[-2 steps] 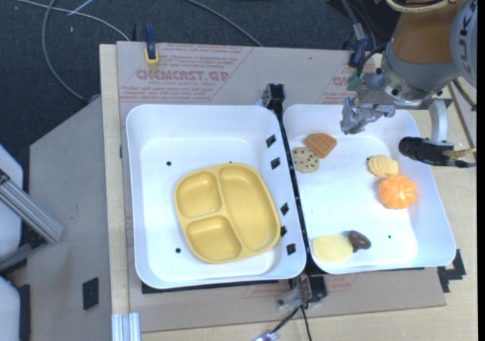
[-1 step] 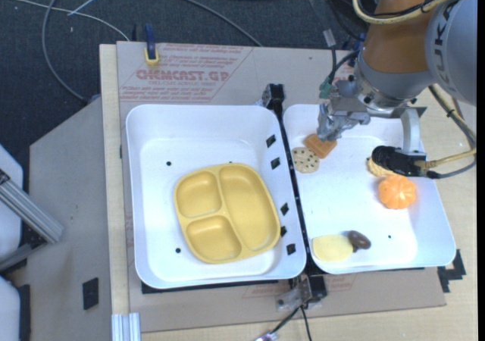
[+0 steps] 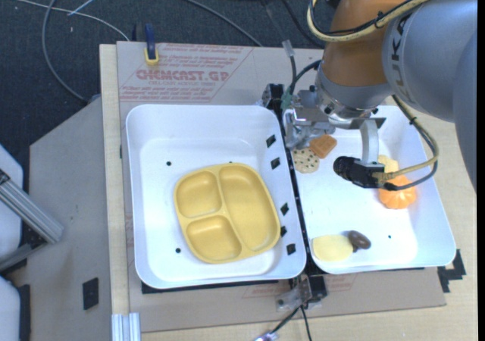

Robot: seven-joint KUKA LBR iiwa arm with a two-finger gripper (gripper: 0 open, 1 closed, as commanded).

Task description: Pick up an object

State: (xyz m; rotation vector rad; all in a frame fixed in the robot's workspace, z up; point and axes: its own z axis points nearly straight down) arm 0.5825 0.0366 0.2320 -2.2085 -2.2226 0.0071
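The claw point(image 3: 297, 129) hangs low over the far left corner of the right shallow white bin point(image 3: 424, 250), close to the wall it shares with its neighbour. From here I cannot tell whether the claw is released or clenched, and I see nothing caught in it.

Just beside it lie one round tan cracker-like disc with dark dots point(image 3: 305, 160) and one orange wedge-shaped piece point(image 3: 324, 145), the two touching.

Further right in the same bin sit one round orange fruit-like thing point(image 3: 398, 196) and one pale yellow lump point(image 3: 389, 164) just behind it. At the near edge lie one pale yellow flat round piece point(image 3: 331, 248) and one small brown oval thing point(image 3: 358, 240) against it. That makes six loose things in this bin.

The left shallow white bin point(image 3: 151, 150) holds one yellow plastic tray with three compartments point(image 3: 226, 211), lying flat and slightly turned.

Both bins rest on the brown board table point(image 3: 189, 74).
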